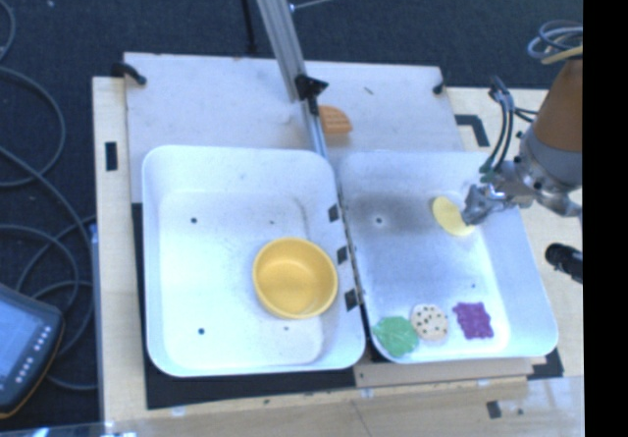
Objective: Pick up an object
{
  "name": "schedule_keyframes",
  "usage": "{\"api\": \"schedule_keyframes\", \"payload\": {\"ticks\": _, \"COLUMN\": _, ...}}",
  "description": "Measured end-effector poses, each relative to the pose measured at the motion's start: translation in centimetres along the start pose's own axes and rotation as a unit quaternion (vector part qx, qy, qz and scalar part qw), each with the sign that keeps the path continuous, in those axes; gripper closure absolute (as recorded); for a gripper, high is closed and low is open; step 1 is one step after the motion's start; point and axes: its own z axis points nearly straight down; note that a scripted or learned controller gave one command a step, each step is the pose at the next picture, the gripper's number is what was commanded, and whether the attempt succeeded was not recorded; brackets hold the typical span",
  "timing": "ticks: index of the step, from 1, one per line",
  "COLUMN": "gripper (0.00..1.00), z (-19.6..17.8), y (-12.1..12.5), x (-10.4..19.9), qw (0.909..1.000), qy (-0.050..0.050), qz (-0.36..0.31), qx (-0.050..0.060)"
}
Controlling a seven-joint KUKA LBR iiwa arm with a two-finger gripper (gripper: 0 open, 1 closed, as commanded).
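One flat pale-yellow oval piece [450, 216] lies in the right white bin [510, 278], touching the grey two-finger gripper [477, 206] on its left, though whether the jaws grasp it cannot be told.

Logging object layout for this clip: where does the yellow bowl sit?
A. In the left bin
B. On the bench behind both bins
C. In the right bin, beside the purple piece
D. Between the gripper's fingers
A: the yellow bowl rests upright on the floor of the left bin, apart from the gripper, which is over the right bin.
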Motion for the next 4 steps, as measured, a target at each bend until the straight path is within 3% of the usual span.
{"api": "schedule_keyframes", "payload": {"ticks": 1, "gripper": 1.0, "z": -4.7, "y": 0.2, "x": -0.1, "qw": 1.0, "qy": 0.0, "qz": -0.001, "qx": 0.0}}
{"api": "schedule_keyframes", "payload": {"ticks": 4, "gripper": 1.0, "z": -2.3, "y": -1.5, "x": 14.3, "qw": 1.0, "qy": 0.001, "qz": -0.002, "qx": 0.003}}
